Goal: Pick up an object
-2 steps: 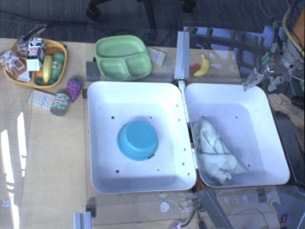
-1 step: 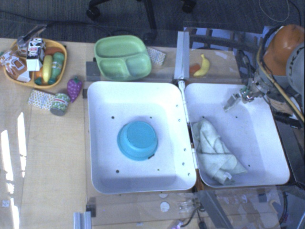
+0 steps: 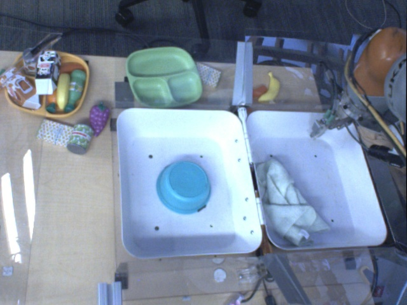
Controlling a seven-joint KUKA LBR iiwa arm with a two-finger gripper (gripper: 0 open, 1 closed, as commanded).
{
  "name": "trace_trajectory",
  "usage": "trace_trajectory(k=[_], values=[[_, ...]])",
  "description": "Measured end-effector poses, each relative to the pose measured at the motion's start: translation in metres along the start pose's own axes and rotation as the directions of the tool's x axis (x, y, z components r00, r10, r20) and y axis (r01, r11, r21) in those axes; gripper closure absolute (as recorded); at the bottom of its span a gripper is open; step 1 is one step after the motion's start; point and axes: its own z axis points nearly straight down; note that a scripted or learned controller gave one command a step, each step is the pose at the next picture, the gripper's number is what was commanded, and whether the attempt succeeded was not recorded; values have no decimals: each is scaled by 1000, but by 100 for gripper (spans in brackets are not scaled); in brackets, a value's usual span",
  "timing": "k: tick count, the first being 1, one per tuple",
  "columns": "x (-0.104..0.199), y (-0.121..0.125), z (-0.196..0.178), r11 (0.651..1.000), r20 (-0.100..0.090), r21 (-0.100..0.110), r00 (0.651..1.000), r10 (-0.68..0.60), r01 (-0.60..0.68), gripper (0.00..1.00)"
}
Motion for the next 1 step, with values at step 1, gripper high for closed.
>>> trace_trajectory(k=[1], values=[[12,5,-82,979,-4,7,979,202,-202,100]])
